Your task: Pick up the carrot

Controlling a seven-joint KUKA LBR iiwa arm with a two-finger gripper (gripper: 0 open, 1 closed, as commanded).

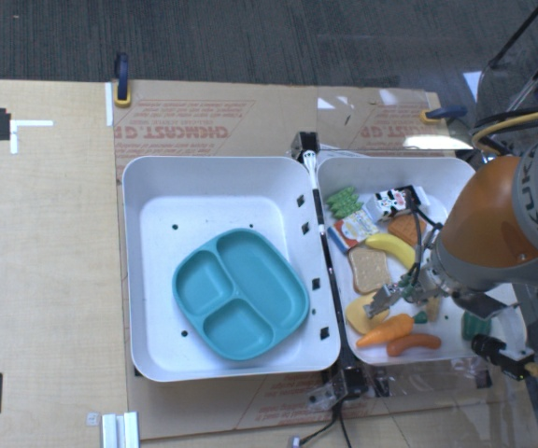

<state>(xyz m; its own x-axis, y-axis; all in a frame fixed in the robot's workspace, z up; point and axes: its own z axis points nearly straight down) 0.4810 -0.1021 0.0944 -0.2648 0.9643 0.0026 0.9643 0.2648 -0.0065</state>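
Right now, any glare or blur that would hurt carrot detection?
Camera view: bright glare patches on the cardboard behind the right bin, none on the carrot, which is evenly lit and fairly sharp; the claw above it looks slightly soft, casting little shadow.

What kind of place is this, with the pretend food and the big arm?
Probably a robot lab's test bench. A robot arm reaches over two white bins on taped-down cardboard; one holds toy food like a carrot and banana, the other a teal plate.
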